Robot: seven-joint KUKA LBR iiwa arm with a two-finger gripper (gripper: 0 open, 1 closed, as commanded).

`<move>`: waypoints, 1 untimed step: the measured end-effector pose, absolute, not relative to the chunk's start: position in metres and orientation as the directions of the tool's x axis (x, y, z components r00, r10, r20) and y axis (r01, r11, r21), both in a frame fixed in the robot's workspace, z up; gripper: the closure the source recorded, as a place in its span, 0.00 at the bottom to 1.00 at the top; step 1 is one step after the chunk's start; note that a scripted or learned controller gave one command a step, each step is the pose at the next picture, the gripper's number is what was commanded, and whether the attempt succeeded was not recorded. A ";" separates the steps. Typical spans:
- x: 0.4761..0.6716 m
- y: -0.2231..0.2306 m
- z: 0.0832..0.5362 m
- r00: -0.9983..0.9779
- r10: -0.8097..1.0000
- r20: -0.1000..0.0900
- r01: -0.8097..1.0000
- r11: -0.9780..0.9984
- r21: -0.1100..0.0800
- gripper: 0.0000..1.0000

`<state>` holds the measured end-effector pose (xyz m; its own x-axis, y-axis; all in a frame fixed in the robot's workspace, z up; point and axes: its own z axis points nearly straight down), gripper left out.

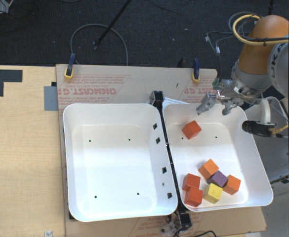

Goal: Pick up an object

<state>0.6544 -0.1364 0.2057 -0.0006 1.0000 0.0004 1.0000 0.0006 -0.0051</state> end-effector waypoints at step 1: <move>0.665 -0.144 0.119 -0.001 1.000 0.000 1.000 0.001 0.000 0.00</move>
